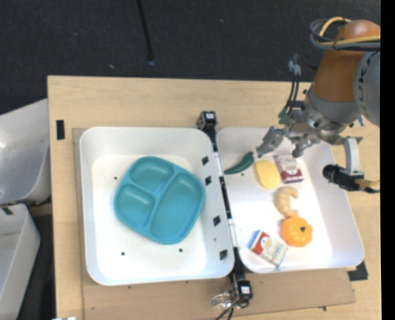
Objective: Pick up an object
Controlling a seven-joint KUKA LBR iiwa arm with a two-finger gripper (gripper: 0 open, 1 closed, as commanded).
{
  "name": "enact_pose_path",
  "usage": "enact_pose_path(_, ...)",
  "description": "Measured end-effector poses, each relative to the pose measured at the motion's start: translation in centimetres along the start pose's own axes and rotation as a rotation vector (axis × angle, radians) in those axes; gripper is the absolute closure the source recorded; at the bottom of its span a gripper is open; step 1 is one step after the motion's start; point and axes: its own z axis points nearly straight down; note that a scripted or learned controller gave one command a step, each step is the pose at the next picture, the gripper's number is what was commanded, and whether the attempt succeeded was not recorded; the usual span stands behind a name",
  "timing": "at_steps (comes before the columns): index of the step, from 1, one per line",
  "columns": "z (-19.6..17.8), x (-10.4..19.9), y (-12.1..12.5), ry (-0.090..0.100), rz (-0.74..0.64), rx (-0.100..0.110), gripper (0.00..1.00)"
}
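The yellow block (pixel 267 174) lies near the right bin's (pixel 341 242) twelve o'clock end, probably the likeliest pick since the gripper (pixel 284 143) hangs spread wide and empty at its one o'clock. A green pepper (pixel 238 163) sits at its nine o'clock, a small carton (pixel 290 169) at three, a croissant (pixel 286 199) and pumpkin (pixel 297 231) toward five.
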Motion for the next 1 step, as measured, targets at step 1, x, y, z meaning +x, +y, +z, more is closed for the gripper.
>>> enact_pose_path(1, -0.82, 0.03, 0.28, -0.001, -0.002, -0.014, 0.0)
